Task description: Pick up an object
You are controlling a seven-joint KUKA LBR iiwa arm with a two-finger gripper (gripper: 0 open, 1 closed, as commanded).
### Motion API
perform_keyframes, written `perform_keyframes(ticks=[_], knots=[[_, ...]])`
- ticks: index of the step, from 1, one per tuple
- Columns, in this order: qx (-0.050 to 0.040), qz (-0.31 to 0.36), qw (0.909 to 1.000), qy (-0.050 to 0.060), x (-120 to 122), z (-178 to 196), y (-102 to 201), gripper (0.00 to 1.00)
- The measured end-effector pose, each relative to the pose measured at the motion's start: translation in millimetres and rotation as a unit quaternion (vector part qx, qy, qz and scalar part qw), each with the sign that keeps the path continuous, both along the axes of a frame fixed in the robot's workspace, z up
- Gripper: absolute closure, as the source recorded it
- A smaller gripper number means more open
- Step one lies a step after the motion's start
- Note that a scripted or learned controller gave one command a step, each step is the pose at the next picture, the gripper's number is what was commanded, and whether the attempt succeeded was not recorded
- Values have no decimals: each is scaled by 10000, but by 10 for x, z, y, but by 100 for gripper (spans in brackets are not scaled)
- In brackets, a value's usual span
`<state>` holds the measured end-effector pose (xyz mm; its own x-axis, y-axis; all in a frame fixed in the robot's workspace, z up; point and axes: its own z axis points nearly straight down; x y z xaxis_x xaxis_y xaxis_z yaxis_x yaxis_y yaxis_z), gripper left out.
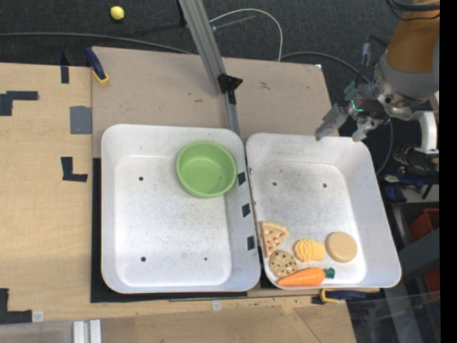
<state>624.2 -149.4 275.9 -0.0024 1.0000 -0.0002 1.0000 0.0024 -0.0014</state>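
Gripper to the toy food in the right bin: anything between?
Camera view: just bare white floor of the right bin between the two-finger gripper and the toy food cluster.

Two white bins sit on the bench, the left bin (121,191) and the right bin (357,191), both peppered with fine dark specks and a few black dots. A light green bowl (206,168) has a plain, unpatterned inside. The carrot (302,277) is bright orange with a small green tip. The pizza slice (272,236) is tan with reddish spots, the cookie (283,263) is brown-beige with dark chips, the corn piece (309,249) is yellow with a bumpy grid, and the round bun (342,247) is plain pale tan. The bench (36,134) is light wood with black tape marks; a small yellow ball (117,12) lies on dark floor. The arm (414,41) shows an orange band over grey
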Motion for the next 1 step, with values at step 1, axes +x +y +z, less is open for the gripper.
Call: perform_keyframes(ticks=[1], knots=[[-1,1,10000,1,0,0,-1,0]])
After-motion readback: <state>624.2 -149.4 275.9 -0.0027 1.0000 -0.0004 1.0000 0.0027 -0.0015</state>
